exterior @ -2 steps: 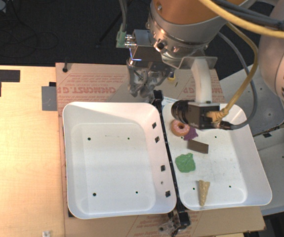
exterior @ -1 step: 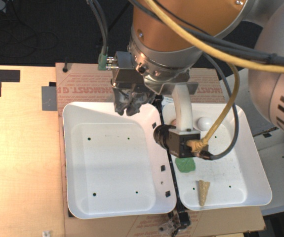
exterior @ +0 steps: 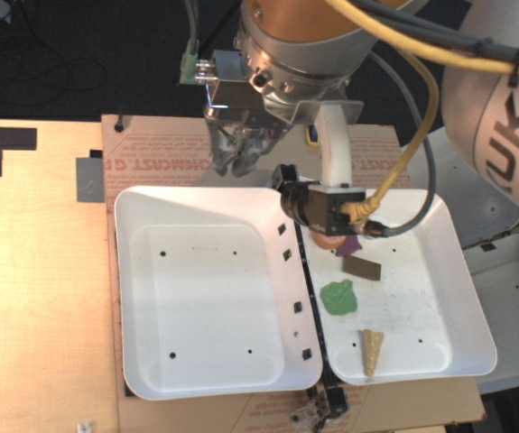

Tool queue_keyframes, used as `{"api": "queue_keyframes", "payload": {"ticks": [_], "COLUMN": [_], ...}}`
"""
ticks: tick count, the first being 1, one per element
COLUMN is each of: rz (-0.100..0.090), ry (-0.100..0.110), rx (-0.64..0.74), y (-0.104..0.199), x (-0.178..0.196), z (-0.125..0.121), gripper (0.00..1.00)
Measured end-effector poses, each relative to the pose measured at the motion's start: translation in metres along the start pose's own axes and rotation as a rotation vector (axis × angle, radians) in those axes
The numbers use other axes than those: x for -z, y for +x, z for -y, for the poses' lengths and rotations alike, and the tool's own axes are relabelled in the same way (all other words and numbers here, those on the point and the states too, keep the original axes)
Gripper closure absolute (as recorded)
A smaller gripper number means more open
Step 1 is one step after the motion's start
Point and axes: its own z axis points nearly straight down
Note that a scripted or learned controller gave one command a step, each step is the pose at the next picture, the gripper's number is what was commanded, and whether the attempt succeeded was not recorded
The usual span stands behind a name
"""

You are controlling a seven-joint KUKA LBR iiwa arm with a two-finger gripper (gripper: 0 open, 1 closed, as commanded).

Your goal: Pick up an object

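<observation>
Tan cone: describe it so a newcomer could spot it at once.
Look in the white bin on the view's right, toward its near edge. The tan cone lies there, nearer the camera than the green lump and the dark brown block. It is the only pale, tapered piece.

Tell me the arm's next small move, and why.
Probably swing the gripper toward the right bin, to above the green lump. The gripper hangs over the cardboard beyond the bins' far rim, while the lump lies on open bin floor, apart from the cone.
</observation>
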Motion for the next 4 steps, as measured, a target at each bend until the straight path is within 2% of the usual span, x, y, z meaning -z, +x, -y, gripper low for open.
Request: {"api": "queue_keyframes", "payload": {"ticks": [1, 2, 3, 4], "rz": [0.001, 0.007, 0.001, 0.005], "ry": [0.005, 0.013, 0.002, 0.015], "rx": [0.002, 0.000, -0.003, -0.004], "y": [-0.001, 0.000, -0.039, -0.080], "x": [-0.001, -0.132, -0.127, -0.276], "z": [0.031, 0.031, 0.008, 0.011], "gripper": [1.00, 1.00, 1.00, 1.00]}}
